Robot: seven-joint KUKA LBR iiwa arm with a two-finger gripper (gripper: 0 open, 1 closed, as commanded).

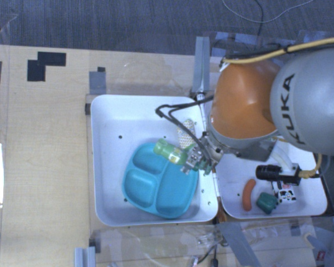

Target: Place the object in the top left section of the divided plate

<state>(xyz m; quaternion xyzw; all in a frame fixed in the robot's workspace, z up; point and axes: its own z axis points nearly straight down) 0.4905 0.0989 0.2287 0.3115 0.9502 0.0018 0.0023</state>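
A blue divided plate [166,196] lies in the left white bin [108,149], toward its front right. A pale green cylinder-shaped object [169,151] hovers tilted over the plate's upper edge, by the top section. Its right end sits between the fingers of my gripper [191,163], which is shut on it. The grey and orange arm reaches in from the right and hides the divide between the two bins.
A black wire piece with a pale perforated end [185,138] lies in the left bin behind the plate. The right bin [314,204] holds an orange-red sausage [247,195], a dark green block [266,202] and a small printed white piece [285,194].
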